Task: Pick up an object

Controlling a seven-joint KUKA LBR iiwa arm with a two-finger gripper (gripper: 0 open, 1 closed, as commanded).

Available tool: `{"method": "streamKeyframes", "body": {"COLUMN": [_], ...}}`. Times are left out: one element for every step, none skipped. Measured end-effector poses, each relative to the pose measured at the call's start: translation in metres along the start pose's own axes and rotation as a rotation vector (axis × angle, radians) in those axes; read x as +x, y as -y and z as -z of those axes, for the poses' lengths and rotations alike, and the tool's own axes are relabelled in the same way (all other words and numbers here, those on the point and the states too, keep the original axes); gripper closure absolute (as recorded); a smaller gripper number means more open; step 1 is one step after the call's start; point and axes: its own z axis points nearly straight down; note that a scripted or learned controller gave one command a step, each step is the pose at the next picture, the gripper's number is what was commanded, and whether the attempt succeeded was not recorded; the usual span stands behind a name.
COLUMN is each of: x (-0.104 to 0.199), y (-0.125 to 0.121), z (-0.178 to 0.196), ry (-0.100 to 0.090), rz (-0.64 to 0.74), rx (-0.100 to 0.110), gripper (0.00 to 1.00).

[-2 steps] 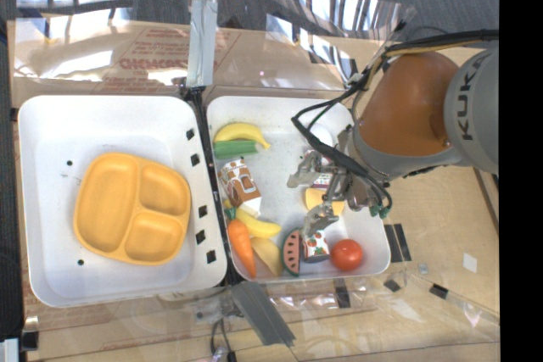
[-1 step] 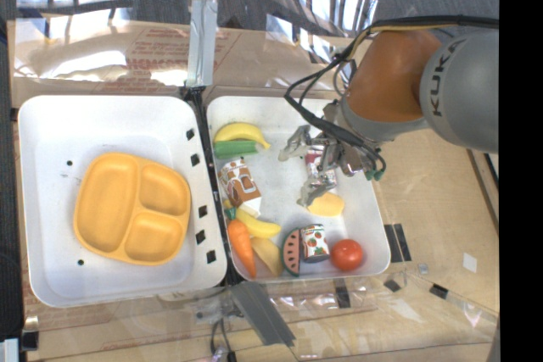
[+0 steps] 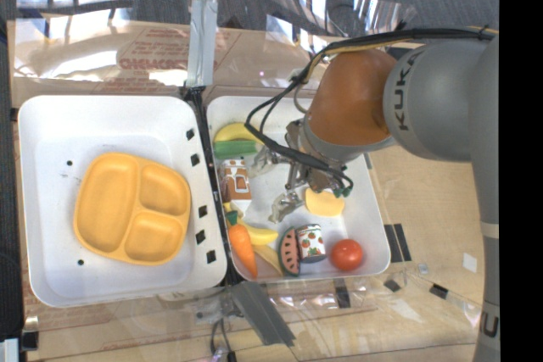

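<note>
End effector (image 3: 293,189) sits low inside the right bin (image 3: 373,212), near its centre, under the orange wrist band. Metal parts are visible, but how far apart they stand cannot be told from this slant, and nothing can be seen gripped.

Working outward from the end effector:
- 3 o'clock, just beside: a pale yellow block (image 3: 325,203), probably toy cheese. Likely light, stiff, smooth plastic; flat sides should suit a pinch across its width.
- 5 o'clock: a watermelon slice (image 3: 290,251) touching a small printed carton (image 3: 312,242). Crowded together, so awkward to get around.
- Further at 4 o'clock: a tomato (image 3: 346,254) in the bin corner. Round and slick; judged likely to roll out of a pinch unless taken across its middle.
- 7 o'clock: a carrot (image 3: 242,248) against the bin wall, long and tapered; best taken across the thick end.
- 9 o'clock: a brown-and-white packet (image 3: 237,181).
- 10 o'clock: a banana (image 3: 230,132) and a green piece (image 3: 232,147), touching.

Left bin (image 3: 51,140) carries a yellow divided tray (image 3: 131,207), well apart at 9 o'clock.

Judgement: cheese block is the nearest candidate; all items look light, hard, not fragile.
</note>
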Motion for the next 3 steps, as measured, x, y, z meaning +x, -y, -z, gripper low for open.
{"method": "streamKeyframes", "body": {"x": [-0.066,-0.047,-0.013], "y": [0.026,0.007,0.021], "z": [-0.017,-0.015,0.018], "ry": [0.009,-0.008,-0.009], "rz": [0.232,-0.104,-0.203], "rx": [0.009,-0.004,-0.013], "gripper": [0.00,0.00,0.00]}}
